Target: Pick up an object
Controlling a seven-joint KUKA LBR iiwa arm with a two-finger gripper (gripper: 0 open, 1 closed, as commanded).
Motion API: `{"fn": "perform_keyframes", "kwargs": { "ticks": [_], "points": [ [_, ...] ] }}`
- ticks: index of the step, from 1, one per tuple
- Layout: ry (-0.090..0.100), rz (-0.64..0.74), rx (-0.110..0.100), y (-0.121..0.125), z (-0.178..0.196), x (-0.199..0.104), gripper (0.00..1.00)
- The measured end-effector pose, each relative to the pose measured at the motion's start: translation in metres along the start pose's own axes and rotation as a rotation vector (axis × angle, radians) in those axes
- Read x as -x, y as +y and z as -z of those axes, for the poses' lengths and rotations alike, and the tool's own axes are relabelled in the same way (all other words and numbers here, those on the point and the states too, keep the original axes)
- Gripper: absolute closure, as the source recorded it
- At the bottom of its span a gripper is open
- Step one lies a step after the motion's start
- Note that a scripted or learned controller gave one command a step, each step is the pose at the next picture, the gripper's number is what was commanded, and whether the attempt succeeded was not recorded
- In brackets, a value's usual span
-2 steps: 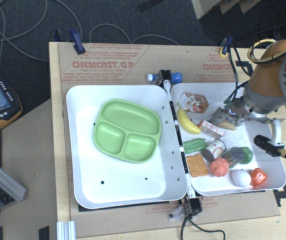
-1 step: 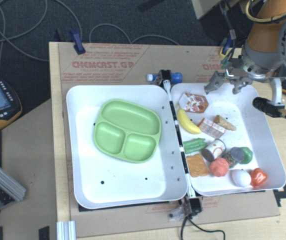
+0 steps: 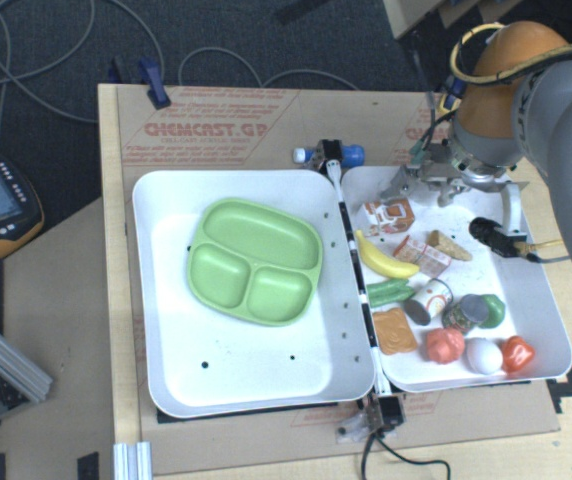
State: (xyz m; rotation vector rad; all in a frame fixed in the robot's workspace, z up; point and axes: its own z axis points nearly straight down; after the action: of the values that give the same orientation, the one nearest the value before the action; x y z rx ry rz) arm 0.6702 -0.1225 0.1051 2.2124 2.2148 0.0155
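My gripper (image 3: 424, 188) hangs over the back of the right bin (image 3: 551, 313), its two metal fingers (image 3: 400, 184) spread apart with nothing between them, so it is open. Just below it lies a red and white snack packet (image 3: 387, 215). Further forward lie a yellow banana (image 3: 386, 259), a tan wedge (image 3: 451, 246), a pink wrapper (image 3: 429, 260), a green pepper (image 3: 388, 291), a brown toast slice (image 3: 394, 331), a small grey cylinder (image 3: 419, 308), a green and dark can (image 3: 476, 311), a red tomato (image 3: 444, 345), a white egg (image 3: 483, 355) and a red fruit (image 3: 518, 353).
The left bin (image 3: 166, 318) holds a green divided plate (image 3: 254, 261). A blue and white clamp (image 3: 328, 154) sits at the back where the bins meet. The grey arm (image 3: 566, 118) fills the upper right. Cables lie on the floor beyond the bench.
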Motion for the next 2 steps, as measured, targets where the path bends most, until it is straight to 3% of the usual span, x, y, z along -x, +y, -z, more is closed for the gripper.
{"fn": "perform_keyframes", "kwargs": {
  "ticks": [1,2],
  "points": [
    [0.0,0.0,-0.012,-0.087,-0.016,0.055,0.0],
    [0.002,0.0,-0.015,-0.144,-0.018,0.007,0.0]
  ]
}}
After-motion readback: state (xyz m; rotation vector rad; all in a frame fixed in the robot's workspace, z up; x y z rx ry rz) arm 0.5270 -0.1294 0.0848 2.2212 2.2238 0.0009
